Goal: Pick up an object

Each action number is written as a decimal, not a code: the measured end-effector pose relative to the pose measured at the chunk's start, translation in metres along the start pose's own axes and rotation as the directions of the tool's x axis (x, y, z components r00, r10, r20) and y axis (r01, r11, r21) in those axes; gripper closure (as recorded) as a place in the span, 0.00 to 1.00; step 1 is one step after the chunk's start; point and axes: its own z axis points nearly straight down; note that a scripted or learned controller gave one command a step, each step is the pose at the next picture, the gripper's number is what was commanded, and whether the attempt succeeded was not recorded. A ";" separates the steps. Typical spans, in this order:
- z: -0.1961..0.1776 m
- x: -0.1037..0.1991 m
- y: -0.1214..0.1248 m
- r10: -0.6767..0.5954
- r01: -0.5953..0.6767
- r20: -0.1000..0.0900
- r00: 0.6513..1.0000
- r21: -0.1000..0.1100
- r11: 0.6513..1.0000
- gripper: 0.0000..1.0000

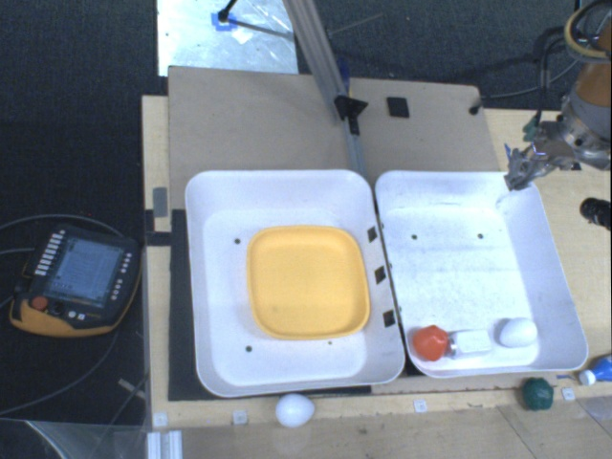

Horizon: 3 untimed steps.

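Two shallow white plastic bins sit side by side on the tan surface [258, 122], so the arm can reach into either one from the right. The left bin [215, 199] holds a square yellow plastic plate [308, 281] lying flat in its middle. The right bin [545, 256] holds three small things, all bunched along its near edge: a round red ball [430, 342], a small white block [471, 341] touching it, and a white egg-shaped ball [517, 332] just beside that. They may have slid or been dropped there, and any of them could be the thing to pick up. The tool [521, 168] hangs over the far right corner of the right bin, well apart from those three things, with nothing held in it. I cannot tell how it is set. Another white egg-shaped thing [295, 409] and a dark green ball [536, 393] lie on the surface outside the bins, likely out of play.
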 end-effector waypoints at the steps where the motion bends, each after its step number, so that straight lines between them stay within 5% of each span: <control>1: 0.008 0.058 -0.003 -0.004 0.004 -0.001 1.000 0.001 1.000 1.00; 3: -0.001 0.159 -0.012 -0.003 0.003 -0.001 1.000 -0.001 1.000 1.00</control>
